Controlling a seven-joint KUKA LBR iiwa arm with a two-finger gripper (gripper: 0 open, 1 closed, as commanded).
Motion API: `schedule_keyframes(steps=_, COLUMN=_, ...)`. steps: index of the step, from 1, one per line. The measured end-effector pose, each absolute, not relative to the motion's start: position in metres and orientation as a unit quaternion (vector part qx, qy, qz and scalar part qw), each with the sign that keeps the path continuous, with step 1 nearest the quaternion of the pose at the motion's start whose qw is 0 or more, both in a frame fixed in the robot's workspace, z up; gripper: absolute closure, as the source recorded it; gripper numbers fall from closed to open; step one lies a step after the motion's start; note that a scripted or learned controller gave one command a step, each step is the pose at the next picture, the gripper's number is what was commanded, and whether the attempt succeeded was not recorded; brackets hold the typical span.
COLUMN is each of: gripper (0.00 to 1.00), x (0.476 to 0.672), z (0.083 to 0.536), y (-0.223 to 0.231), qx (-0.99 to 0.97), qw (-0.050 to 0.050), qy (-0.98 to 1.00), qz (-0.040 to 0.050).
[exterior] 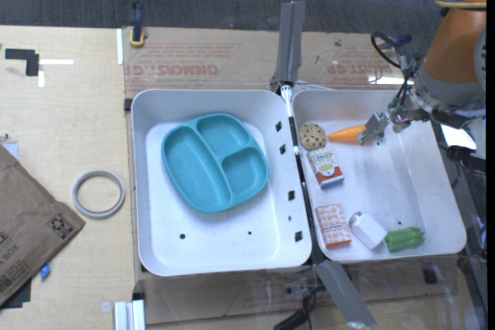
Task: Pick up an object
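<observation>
My gripper (pixel 373 129) is low in the right bin (pixel 433 189), near its back edge, at the right end of an orange carrot (pixel 345 134) that lies flat there. Whether the carrot is gripped I cannot tell. Left of the carrot sits a round cookie (pixel 312 136). Below the cookie is a small white and red carton (pixel 326 167). Near the front of the bin lie a red snack box (pixel 332 225), a white block (pixel 368 230) and a green object (pixel 404 238).
The left bin (pixel 155 228) holds a blue divided plate (pixel 215 161). A tape ring (pixel 98 192) and a brown cardboard box (pixel 27 232) lie on the bench to the left. The arm's orange band (pixel 456 42) hangs over the right bin's back right corner.
</observation>
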State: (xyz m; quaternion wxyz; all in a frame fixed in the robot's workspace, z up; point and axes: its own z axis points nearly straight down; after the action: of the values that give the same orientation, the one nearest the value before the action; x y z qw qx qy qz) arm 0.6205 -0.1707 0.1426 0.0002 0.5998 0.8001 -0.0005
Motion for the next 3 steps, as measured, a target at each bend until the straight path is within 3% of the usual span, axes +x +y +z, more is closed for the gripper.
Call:
schedule_keyframes(steps=1, gripper=0.00, x=0.662, z=0.096, y=-0.151, qx=0.600, qw=0.003, qy=0.800, qz=0.0024)
schedule_keyframes(steps=2, gripper=0.00, x=0.624, z=0.091, y=-0.120, qx=0.649, qw=-0.001, qy=0.761, qz=-0.0006)
schedule_keyframes(steps=3, gripper=1.00, x=0.624, z=0.098, y=-0.121, qx=0.650, qw=-0.001, qy=0.760, qz=-0.0008)
